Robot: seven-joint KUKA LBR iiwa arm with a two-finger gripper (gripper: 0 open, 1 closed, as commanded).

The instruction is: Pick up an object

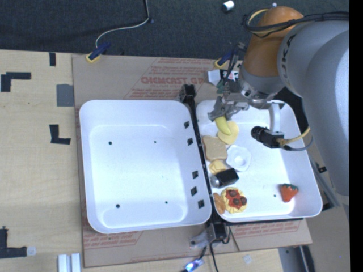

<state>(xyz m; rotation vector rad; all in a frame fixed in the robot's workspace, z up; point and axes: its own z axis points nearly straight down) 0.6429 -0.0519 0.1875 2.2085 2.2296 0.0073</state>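
Only print visible: red lettering on the cardboard sheet (164, 81) under the bins, seen reversed just above the left bin (136, 163). Too blurred to read for sure. No legible labels or numbers elsewhere.

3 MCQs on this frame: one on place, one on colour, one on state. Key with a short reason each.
1. Where do the toy foods lie?
A. left bin
B. right bin
C. on the cardboard

2. What colour is the item in the right bin's near right corner?
A. red
B. blue
C. white

3. Where is the gripper?
A. over the left bin
B. off the bench
C. at the yellow banana in the right bin

Key:
1 B: the foods cluster along the right bin's left side.
2 A: the strawberry is red.
3 C: the gripper sits just above the banana; whether it grips it cannot be told.
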